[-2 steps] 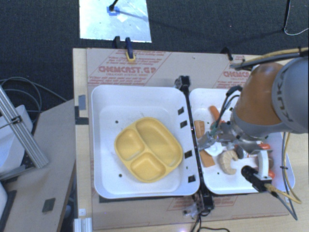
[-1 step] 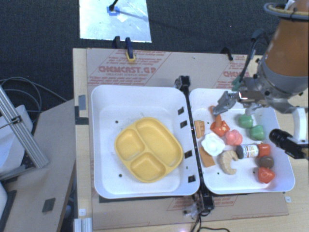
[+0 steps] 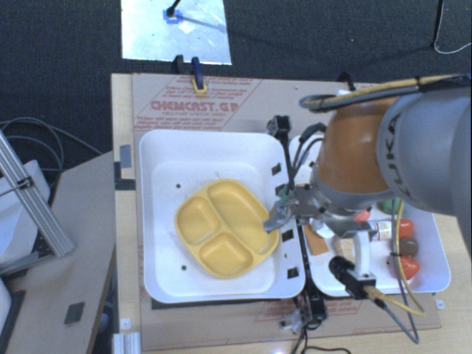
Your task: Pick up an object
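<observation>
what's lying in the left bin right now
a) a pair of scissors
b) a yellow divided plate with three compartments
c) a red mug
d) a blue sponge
b: the left bin holds a yellow divided plate with three compartments, lying flat on its floor, with the gripper at the plate's right edge.

The arm (image 3: 420, 146) is a thick grey cylinder bearing dark "KUKA" lettering, with a broad glossy orange band (image 3: 354, 150) above the wrist. Below the band sits a grey metal flange. Black cables loop beside the wrist, and yellow-sheathed leads trail along it. The hand (image 3: 278, 216) is small, dull-metal.
</observation>
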Robot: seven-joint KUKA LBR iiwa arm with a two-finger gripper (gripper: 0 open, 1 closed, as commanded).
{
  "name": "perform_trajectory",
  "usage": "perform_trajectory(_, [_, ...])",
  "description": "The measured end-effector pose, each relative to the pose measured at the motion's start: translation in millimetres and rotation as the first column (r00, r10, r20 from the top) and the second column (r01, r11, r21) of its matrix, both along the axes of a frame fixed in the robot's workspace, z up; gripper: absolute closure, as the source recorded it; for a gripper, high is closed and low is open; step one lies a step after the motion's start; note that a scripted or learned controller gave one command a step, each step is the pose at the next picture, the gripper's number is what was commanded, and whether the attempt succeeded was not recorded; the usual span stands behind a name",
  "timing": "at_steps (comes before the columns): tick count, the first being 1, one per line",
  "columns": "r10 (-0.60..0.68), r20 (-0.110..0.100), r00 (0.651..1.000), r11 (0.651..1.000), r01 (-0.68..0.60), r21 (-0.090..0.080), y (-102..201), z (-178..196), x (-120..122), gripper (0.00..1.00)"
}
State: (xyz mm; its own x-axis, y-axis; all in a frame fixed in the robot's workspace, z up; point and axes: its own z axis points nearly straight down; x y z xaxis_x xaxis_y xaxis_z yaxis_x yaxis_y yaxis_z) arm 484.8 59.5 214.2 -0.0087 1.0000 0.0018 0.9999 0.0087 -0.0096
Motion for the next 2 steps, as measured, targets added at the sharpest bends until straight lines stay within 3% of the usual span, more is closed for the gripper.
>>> perform_trajectory(1, [-0.015, 0.012, 1.0, 1.0, 0.016, -0.005, -101.6, -31.6, 35.5, 0.0])
perform_trajectory(2, [-0.012, 0.018, 1.0, 1.0, 0.012, -0.004, -138.4, 57.3, 1.5, 0.0])
